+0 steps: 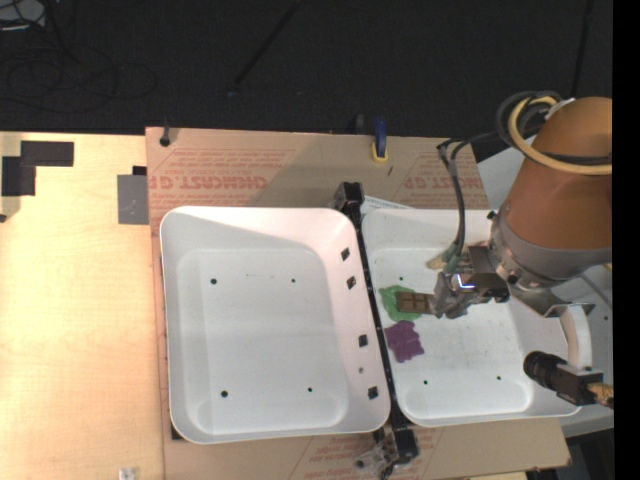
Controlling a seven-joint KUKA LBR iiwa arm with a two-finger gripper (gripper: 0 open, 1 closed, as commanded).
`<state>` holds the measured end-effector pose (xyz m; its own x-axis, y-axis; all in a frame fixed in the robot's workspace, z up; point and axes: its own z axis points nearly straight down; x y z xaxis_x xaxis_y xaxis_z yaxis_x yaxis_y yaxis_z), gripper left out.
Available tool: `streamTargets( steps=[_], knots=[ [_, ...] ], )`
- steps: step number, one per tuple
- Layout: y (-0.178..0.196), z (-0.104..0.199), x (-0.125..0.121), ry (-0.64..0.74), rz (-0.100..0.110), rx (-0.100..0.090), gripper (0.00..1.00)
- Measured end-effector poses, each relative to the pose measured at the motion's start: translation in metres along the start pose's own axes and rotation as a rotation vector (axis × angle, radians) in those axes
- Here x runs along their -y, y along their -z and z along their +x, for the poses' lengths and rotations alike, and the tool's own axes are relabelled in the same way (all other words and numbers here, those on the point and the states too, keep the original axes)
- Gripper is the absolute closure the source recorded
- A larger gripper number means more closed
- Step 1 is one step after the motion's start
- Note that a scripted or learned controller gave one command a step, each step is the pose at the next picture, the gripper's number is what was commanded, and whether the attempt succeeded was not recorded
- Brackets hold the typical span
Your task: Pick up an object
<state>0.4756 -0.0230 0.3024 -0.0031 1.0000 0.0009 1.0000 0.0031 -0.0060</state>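
Closest to the lens is the arm (pixel 565 183), its orange band above a grey wrist, reaching in from the right over the right bin (pixel 470 378). Its jaws hang low over the left half of that bin and end right at the right end of a small brown block (pixel 416 302). The clutter of metal and cable there hides whether the jaws are apart or together, and it cannot be told whether the block sits between them.

The block lies on a green piece (pixel 391 301), which shows at its left, close to the bin's left wall. Just below them, apart from the jaws, lies a purple piece (pixel 404 340).

The left bin (pixel 260 318) stands alongside, its wall meeting the right bin's. Both rest on a cardboard sheet (pixel 260 173) with red lettering, laid on the pale wooden worktop (pixel 70 318).
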Motion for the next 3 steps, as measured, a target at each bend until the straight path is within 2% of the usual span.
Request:
streamTargets(
  steps=[1, 2, 3],
  knots=[
    [-0.011, 0.044, 0.0, 0.001, 0.0, 0.0, 1.0],
    [-0.056, -0.005, 0.001, -0.008, 0.003, 0.002, 1.0],
    [-0.177, -0.067, 0.003, -0.01, 0.008, 0.002, 1.0]
  ],
)
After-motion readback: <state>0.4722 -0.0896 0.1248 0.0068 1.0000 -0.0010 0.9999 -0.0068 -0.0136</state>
